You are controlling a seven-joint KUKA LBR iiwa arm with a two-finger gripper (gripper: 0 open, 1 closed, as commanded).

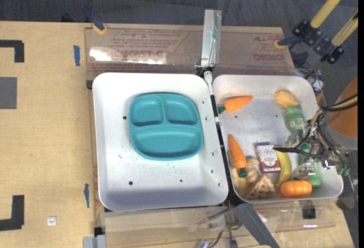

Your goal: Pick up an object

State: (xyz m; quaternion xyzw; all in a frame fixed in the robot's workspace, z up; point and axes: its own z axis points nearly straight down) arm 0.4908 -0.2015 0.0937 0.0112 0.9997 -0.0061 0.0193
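The wooden surface [45, 144] is seen with black tape marks at far left. The left white bin [114, 173] is occupied by a teal divided plate [166, 125], set flat near its middle. In the right white bin [256, 122] toy foods are scattered: a carrot [237, 103] lies near the top left, a second carrot [237, 152] is angled along the left wall, a pizza-like wedge [261, 187] sits at the bottom, a small red box [267, 157] is placed beside a banana [285, 166], a small pumpkin [296, 187] is at the bottom right, a yellowish bread-like piece [286, 98] and a green item [294, 118] are near the top right. The tool [311, 153] is seen low over the bin's right side amid cables; its state cannot be told, and nothing is seen grasped
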